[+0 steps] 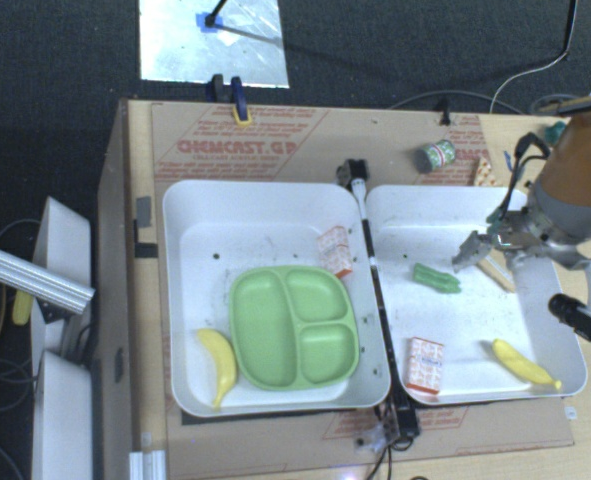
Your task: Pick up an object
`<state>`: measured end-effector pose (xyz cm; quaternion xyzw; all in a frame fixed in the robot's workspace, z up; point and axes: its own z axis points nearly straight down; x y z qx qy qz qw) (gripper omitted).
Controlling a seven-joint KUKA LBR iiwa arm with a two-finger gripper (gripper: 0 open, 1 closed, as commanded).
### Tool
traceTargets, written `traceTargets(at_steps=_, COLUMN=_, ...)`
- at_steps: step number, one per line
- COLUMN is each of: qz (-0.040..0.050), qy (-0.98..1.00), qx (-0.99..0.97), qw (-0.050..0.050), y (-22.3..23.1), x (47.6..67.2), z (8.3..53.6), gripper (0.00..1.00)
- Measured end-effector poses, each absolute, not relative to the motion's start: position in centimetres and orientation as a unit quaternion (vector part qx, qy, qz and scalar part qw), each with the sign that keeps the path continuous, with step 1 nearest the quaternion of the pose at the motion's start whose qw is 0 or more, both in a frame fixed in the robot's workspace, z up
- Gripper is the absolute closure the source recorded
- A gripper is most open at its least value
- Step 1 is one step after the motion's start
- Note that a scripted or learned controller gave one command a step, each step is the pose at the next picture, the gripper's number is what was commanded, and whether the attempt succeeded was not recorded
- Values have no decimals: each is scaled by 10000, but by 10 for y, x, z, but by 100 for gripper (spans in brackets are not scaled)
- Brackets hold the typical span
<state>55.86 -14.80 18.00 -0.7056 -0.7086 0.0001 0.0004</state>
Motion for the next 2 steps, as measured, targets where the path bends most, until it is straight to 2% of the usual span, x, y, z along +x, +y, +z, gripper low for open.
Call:
traceTargets(at_steps=1, qz=-5, qy=-7087, qx=-7056, qw=-2, y=-107, x=587, z=147, gripper=0)
traceTargets(at_steps=2, qz=1, qy=-7087, qx=-7055, qw=1, y=-99, x=597, z=91, gripper=0)
